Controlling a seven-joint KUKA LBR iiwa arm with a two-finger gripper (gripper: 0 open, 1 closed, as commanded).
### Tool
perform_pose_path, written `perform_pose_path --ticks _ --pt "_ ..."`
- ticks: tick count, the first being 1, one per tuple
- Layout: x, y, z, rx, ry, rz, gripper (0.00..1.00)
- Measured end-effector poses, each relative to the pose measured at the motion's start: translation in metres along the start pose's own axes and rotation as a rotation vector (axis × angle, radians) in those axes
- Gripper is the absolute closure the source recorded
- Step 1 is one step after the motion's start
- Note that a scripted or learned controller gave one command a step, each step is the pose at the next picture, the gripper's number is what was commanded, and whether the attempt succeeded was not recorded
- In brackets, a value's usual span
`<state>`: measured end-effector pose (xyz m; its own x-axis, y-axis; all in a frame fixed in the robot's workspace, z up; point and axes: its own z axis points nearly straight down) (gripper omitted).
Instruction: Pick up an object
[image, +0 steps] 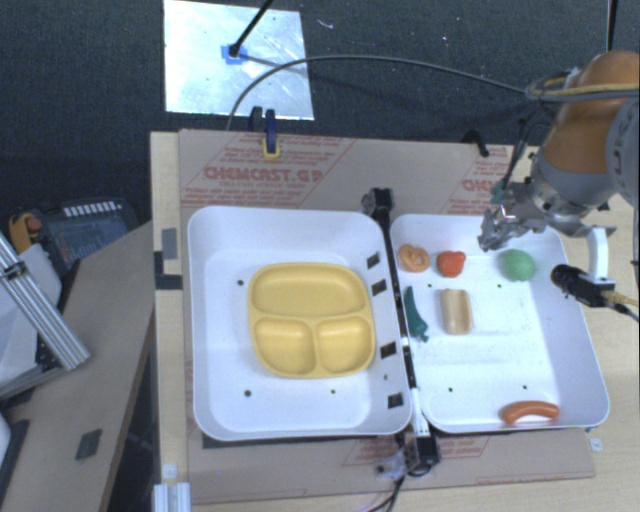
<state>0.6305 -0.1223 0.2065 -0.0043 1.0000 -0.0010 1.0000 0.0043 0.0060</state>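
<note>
The right bin (560, 350) holds a green ball (517, 265), a red tomato-like piece (451, 263), an orange round piece (414, 259), a tan bread-like block (456, 310), a dark green pepper-like piece (413, 315) and an orange sausage (529, 411). My gripper (493, 237) hangs over the bin's far edge, just left of and above the green ball. Nothing shows between its fingers.
The left bin (215, 300) carries a yellow divided tray (310, 318). A black clip ridge (392, 300) joins the two bins. Cables and a black fitting (575, 282) hang off the arm at the right bin's far right side.
</note>
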Motion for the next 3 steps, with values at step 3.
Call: perform_pose_path --ticks 3 --pt "0.099 0.006 -0.05 0.004 0.002 -0.004 1.0"
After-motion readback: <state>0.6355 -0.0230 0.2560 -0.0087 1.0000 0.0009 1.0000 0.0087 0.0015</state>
